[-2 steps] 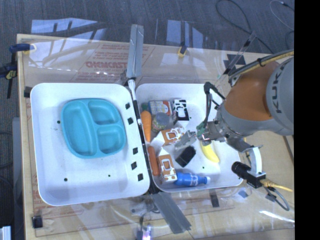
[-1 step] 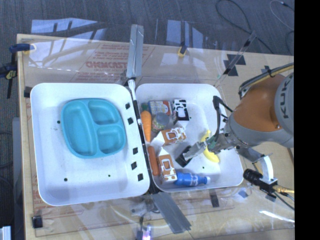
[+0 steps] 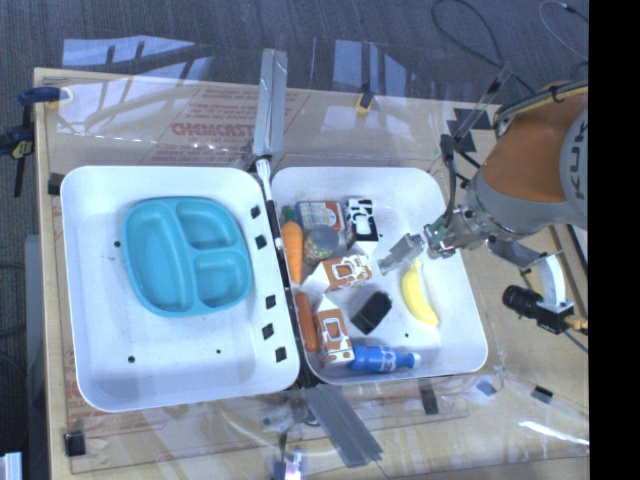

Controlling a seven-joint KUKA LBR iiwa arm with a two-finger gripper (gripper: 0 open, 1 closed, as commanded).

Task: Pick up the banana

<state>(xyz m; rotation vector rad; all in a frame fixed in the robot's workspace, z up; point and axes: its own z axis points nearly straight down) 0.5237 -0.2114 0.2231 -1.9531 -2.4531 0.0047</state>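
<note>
While banana [image 3: 419,295] lies untouched at lower right of right bin [image 3: 452,193], hand [image 3: 402,253] is poised just above it; approach step judged; descent needed. Finger state cannot be told.

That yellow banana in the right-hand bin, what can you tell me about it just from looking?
The banana is small, plain yellow and smooth, maybe plastic, gently curved. It lies flat on the white floor of the right bin, running roughly top to bottom, near the right wall. Nothing seems to touch it; a black block lies just to its left. The gripper hangs just above its upper end.
</note>
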